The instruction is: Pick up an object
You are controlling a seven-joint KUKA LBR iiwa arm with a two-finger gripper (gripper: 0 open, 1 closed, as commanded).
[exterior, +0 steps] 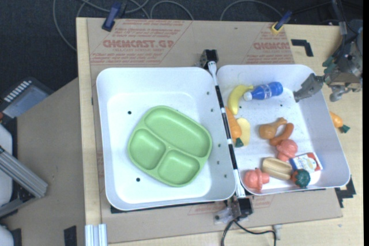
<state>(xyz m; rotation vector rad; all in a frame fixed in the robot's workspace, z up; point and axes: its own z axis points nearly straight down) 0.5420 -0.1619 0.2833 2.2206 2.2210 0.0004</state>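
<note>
So from the overhead camera, two white bins are sitting side by side on the counter [173,43], which has a brown printed sheet over it. I'm using the green divided plate [169,146] as my reference point for everything. It's lying flat in the left bin [115,89], taking up most of the middle, three compartments facing up.

All the small stuff is lying right of the plate, in the right bin [323,124]. Closest to the plate, just past the divider, a yellow banana [235,98] is curving along the bin's left side, with something orange and yellow [239,131] lying just below it. A blue bottle [265,90] with a white cap is lying on its side, touching the banana's upper end. Further right from the plate, a brown and orange toy piece [277,129] is sitting mid-bin, with a pink one [286,148] just under it. Lower down, a hot dog bun [277,168] is lying between a pink blob [255,179] and a little white carton [305,163], with something green [302,178] touching the carton.

The gripper [314,86] is hanging way over to the right of the plate, above the right bin's upper right corner. The jaws are looking spread, with nothing between them. A small orange thing [337,121] is lying outside the bin on the counter.
</note>
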